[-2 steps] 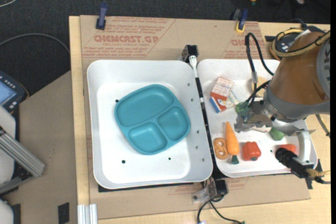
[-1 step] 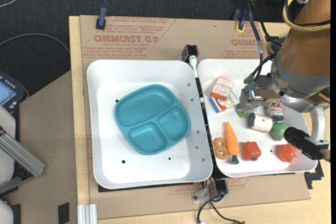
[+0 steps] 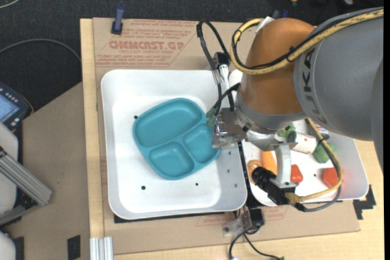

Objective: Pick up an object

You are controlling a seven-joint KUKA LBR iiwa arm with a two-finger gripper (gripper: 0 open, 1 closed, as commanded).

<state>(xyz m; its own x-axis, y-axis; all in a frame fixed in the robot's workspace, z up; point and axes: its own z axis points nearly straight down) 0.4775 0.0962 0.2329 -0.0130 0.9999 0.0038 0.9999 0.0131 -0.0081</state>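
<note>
Teal divided plate lies in the left bin — jaws hidden under the arm, state unclear.

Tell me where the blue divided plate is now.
The blue divided plate lies in the left white bin, toward its right side, its right edge beside the pincer.

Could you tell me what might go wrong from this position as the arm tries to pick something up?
The gripper sits at the right edge of the blue divided plate; gripping such a thin rim may slip or only tilt the plate. That edge lies near the left bin's right wall, so the plate could catch there. The arm also hides most of the right bin, so its small orange items are hard to judge.
</note>
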